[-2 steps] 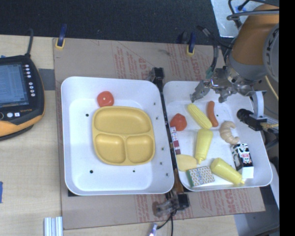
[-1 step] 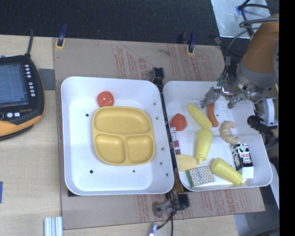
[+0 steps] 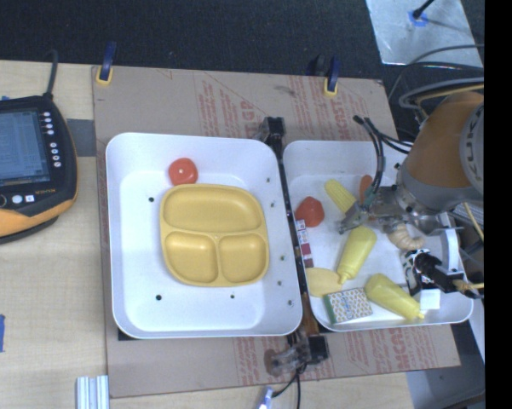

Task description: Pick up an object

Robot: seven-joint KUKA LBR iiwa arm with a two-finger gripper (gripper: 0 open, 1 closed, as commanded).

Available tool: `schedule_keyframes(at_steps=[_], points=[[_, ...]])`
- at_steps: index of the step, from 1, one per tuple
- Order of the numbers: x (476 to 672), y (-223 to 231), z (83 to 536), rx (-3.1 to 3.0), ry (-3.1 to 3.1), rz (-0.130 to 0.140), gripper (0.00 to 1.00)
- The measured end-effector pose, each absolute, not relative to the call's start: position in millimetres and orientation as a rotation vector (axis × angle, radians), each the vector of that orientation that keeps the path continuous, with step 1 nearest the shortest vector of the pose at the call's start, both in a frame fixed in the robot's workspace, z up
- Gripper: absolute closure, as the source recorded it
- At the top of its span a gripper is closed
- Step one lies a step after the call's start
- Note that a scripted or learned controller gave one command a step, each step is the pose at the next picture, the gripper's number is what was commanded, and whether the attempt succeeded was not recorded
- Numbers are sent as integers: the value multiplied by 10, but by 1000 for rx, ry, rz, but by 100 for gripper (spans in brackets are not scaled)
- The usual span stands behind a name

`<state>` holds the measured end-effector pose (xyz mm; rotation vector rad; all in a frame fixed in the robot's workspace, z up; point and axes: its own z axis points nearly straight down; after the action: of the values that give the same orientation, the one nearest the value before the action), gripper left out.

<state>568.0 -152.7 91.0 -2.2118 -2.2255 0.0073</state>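
The tool (image 3: 364, 214) hangs low in the right bin (image 3: 315, 156), at the middle right of the frame. I cannot tell if it is apart or together. A yellow bottle (image 3: 355, 252) lies just below it. A red ball (image 3: 309, 211) sits to its left.
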Motion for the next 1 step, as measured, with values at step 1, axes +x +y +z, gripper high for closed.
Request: schedule_keyframes(at_steps=[1], points=[[5683,-1540,1019,-2207,-2231,11,100]])
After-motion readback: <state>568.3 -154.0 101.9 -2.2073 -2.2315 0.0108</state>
